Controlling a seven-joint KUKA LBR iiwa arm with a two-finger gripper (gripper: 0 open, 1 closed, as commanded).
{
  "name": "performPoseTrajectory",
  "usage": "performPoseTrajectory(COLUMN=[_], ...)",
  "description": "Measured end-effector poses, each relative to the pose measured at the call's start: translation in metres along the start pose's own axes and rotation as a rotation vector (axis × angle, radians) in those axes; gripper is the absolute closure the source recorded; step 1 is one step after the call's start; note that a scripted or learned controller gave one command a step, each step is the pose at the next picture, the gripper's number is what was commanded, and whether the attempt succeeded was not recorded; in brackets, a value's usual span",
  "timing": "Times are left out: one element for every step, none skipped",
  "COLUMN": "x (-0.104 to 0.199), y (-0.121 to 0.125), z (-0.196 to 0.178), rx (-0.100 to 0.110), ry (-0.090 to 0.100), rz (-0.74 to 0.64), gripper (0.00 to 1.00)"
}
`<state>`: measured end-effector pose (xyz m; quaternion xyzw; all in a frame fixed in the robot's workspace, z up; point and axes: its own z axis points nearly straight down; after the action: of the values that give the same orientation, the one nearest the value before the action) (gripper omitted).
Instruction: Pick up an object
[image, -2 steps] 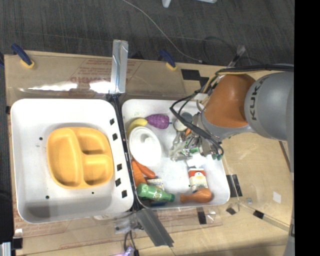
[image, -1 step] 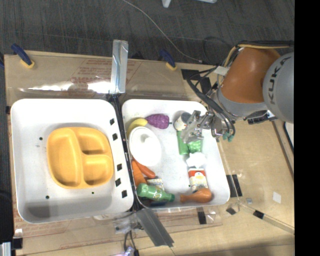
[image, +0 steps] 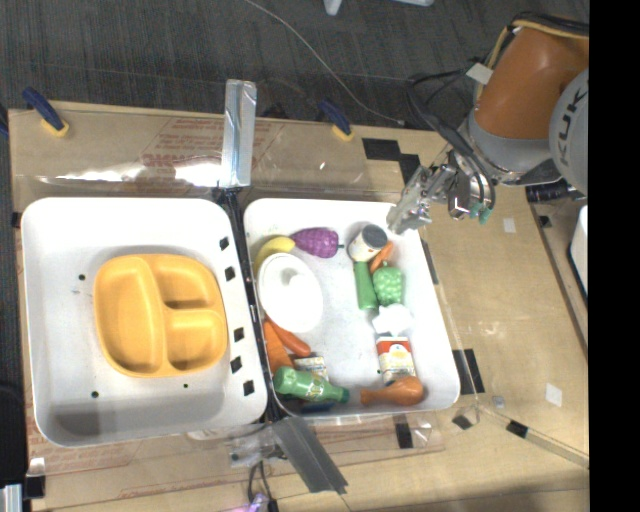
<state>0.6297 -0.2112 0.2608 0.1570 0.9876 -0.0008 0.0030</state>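
**Gripper parked at the far right corner of the toy bin**

So the arm (image: 525, 90) comes in from the right and the gripper (image: 408, 216) hangs over the far right corner of the right bin (image: 445, 345). Can't tell how far apart its fingers are, they're a metallic blur, and I see nothing between them.

The right bin is packed: a purple grape bunch (image: 316, 241) next to a yellow piece (image: 272, 247), a white bowl (image: 291, 291), a green broccoli-looking toy (image: 388, 285), a small bottle with a red label (image: 396, 355), a green bottle (image: 310, 387) lying at the near edge, and an orange carrot (image: 284, 342). The left bin (image: 50, 330) holds a yellow divided tray (image: 165, 312).
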Motion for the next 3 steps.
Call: performPoseTrajectory(x=[0.036,-0.001,-0.001], y=[0.029,0.006,0.057], z=[0.031,-0.016,0.02], rx=[-0.001,0.0,0.0], ry=[0.008,0.002,0.009], rz=[-0.054,0.134,0.166], gripper=[1.0,1.0,1.0])
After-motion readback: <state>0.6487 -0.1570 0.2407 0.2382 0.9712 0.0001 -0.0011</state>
